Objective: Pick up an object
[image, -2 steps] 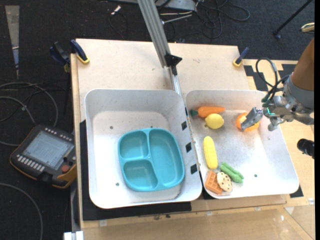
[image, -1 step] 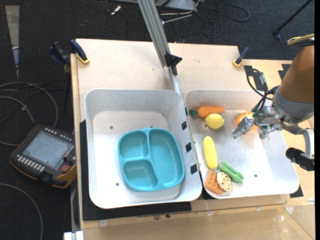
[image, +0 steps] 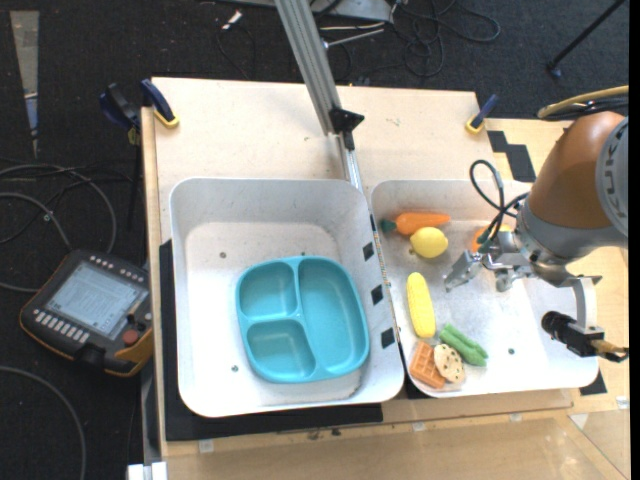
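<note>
Hanging over the right bin (image: 560,363), the gripper (image: 478,271) has its fingers spread apart with nothing between them, just right of the lemon (image: 429,241). A carrot (image: 422,222) touches the lemon from behind. Closer to the front there's a corn cob (image: 421,305), then a green pea pod (image: 464,343), a waffle (image: 426,365) and a cookie (image: 450,364) bunched up at the front edge. Over in the left bin (image: 200,228) sits a teal divided plate (image: 299,318), well apart from everything else.
</note>
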### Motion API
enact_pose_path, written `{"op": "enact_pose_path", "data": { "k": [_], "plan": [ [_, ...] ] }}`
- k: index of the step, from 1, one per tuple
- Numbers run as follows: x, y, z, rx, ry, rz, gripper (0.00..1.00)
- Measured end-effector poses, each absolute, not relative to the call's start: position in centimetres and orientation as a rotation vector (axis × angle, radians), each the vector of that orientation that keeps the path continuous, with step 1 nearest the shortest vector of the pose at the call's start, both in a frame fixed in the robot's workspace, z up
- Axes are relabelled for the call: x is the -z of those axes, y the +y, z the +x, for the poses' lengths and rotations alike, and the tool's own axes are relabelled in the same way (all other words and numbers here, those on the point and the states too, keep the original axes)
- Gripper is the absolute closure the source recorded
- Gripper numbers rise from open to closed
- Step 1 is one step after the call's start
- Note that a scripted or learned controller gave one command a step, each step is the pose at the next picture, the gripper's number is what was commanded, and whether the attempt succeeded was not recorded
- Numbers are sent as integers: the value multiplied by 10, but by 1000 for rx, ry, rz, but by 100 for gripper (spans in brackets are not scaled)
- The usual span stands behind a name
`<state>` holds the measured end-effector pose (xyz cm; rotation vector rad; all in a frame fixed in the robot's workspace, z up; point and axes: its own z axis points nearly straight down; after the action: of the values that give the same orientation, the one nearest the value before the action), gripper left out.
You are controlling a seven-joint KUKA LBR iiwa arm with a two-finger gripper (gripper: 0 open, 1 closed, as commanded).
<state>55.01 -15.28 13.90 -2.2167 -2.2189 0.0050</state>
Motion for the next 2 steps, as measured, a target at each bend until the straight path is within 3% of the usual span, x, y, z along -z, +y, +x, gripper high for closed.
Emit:
{"op": "enact_pose_path", "data": {
  "k": [1, 2],
  "plan": [
    [-94, -152, 550, -1, -2221, -2222, 0],
    [-106, -152, 551, 2, -2223, -2222, 100]
  ]
}}
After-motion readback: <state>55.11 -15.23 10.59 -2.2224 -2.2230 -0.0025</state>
